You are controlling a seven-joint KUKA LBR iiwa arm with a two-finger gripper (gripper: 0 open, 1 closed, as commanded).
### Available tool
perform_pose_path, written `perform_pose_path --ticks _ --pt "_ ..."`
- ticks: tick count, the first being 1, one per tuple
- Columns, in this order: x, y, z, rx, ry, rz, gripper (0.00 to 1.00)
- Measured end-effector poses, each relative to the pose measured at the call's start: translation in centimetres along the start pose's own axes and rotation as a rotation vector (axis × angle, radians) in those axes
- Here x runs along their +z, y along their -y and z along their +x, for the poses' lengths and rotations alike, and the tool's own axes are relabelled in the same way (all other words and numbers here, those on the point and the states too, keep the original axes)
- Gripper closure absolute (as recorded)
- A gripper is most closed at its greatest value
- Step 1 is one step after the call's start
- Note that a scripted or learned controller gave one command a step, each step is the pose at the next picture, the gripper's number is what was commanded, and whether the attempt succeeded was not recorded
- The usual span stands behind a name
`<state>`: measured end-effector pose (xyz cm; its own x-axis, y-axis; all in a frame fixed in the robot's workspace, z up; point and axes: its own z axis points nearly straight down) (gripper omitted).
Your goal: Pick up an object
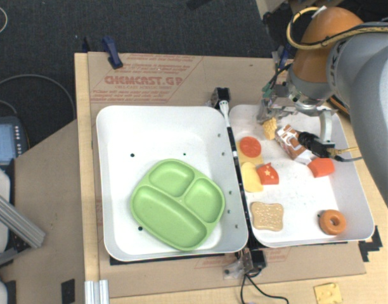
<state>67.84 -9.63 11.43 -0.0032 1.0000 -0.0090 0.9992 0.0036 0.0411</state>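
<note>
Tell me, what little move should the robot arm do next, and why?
Probably a short drop straight down. The gripper hangs at the far end of the right bin, just above the small yellow piece, with the brown-and-white wrapped snack right beside it. Nothing shows between its fingers yet, so going lower onto the yellow piece seems the likely next step.

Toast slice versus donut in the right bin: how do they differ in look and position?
The toast slice is squarish, flat and pale tan with a speckled face; the donut is round, orange-brown, with a hole in its middle. The toast slice lies near the divider between the bins, below the yellow piece; the donut lies toward the right bin's outer edge. Both sit at the near end, apart from the tool.
</note>
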Motion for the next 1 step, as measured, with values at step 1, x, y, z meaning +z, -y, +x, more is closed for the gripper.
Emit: perform_pose_path --ticks 1 --pt "-7.92 6.81 4.77 -0.001 -0.012 0.039 1.0"
